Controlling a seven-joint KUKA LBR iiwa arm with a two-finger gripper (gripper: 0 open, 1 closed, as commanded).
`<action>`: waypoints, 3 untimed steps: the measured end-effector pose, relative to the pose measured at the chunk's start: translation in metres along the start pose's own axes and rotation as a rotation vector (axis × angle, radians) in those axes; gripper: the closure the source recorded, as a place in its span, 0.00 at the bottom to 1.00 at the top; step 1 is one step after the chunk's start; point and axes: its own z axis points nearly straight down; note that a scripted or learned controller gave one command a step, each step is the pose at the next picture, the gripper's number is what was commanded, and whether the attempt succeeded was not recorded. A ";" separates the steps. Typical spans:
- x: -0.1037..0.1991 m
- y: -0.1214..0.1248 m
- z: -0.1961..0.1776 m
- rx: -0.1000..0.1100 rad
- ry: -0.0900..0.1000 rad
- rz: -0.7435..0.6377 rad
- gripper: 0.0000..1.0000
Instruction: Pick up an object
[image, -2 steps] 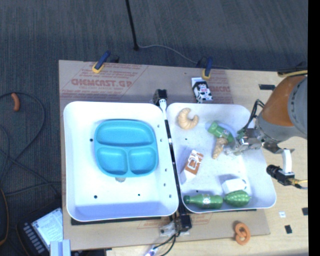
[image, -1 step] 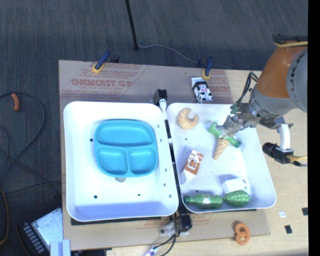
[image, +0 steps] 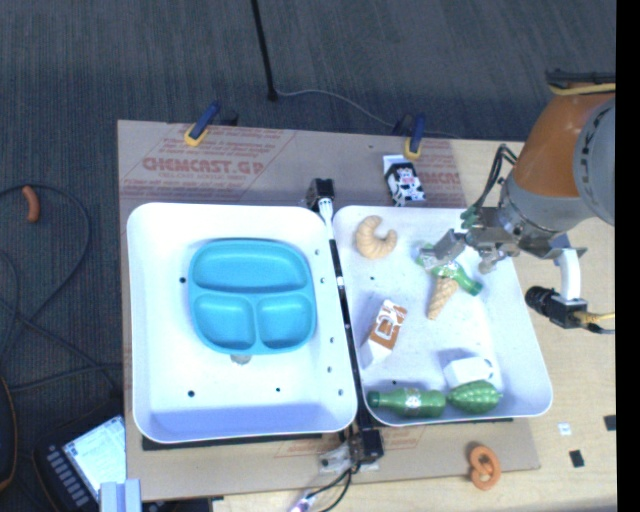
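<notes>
My gripper (image: 463, 256) hangs over the upper right part of the right bin (image: 528, 330), its fingers spread open. Just below it lies a toy ice-cream cone (image: 441, 294) with a green top, tip pointing toward the front left. The fingers stand over the cone's green end and nothing is held between them. A tan croissant (image: 376, 236) lies to the left of the gripper. An orange and white packet (image: 387, 326) sits mid-bin. At the front are a white cylinder (image: 467, 370), a green cucumber (image: 407, 402) and a green leafy toy (image: 476, 397).
The left bin (image: 160, 400) holds a blue divided plate (image: 250, 295). A small pretzel (image: 484, 465) lies on the bench in front of the right bin. Clamps (image: 203, 122) and a small black-and-white figure (image: 404, 182) sit along the back edge.
</notes>
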 end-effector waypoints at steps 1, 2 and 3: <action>0.000 -0.078 0.106 -0.004 0.000 0.002 0.00; -0.001 -0.077 0.096 -0.007 -0.004 0.003 1.00; -0.001 -0.078 0.096 -0.007 -0.003 0.003 0.00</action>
